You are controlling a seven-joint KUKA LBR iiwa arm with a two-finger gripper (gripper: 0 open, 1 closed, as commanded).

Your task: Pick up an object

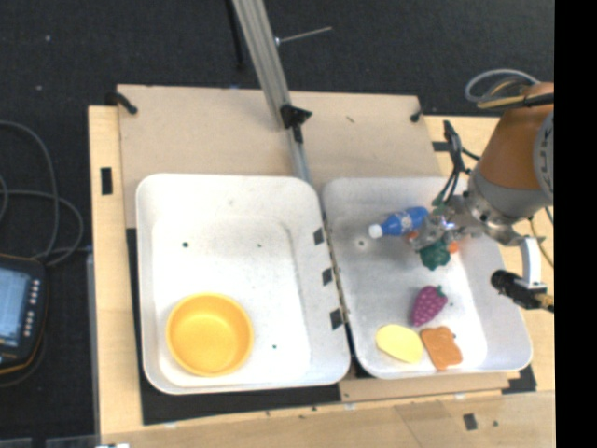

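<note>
The camera view looks down on two white bins side by side. The left bin (233, 203) carries a yellow bowl (209, 333) near its front left corner. The right bin (373, 213) carries the rest: a small blue bottle (401, 222) with a white cap lying on its side toward the back edge, a bunch of purple grapes (428, 304) nearer the middle, and a yellow lemon-like piece (400, 343) touching an orange slice of toast (441, 347) along the front edge.

The arm (513, 161) reaches in from the right, and its gripper (435, 243) hangs low over the back half of the right bin, just beside the bottle's base. A dark green piece (436, 257) sits right under the tip; whether it is a toy or part of the tool cannot be told, nor can it be told whether the pincer is spread or pressed together.

The step in hand looks like settling on a target near the back of that bin. To do it well, the tip should centre over one thing only, the bottle or the green piece, not the gap between them. The bottle is round and lying down, so it may roll away; closing across its narrow width, low to the floor, would likely hold it best.
</note>
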